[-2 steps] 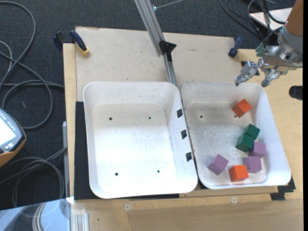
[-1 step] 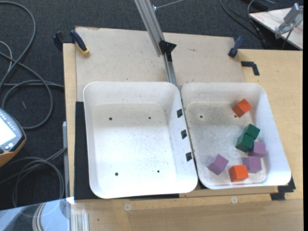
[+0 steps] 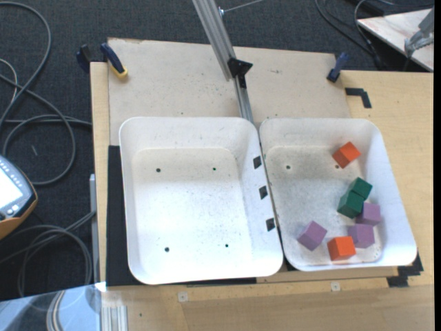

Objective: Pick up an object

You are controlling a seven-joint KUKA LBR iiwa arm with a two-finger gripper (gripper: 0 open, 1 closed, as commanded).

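The right white bin (image 3: 386,157) holds several small blocks. An orange block (image 3: 346,154) lies alone near its far right corner. A green block (image 3: 355,196) sits at the right side, touching a purple block (image 3: 371,213) just below it. Along the near edge lie a second purple block (image 3: 361,236), a second orange block (image 3: 341,247) and a third purple block (image 3: 312,234) that sits a little apart to the left. A grey shape (image 3: 421,34) shows at the top right edge, far from the bins.
The left white bin (image 3: 186,198) sits beside the right one, rims touching. A slanted aluminium rail (image 3: 215,29) runs down to the gap between the bins. Blue clamps (image 3: 114,59) (image 3: 335,67) grip the board's far corners. Cables lie on the dark floor to the left.
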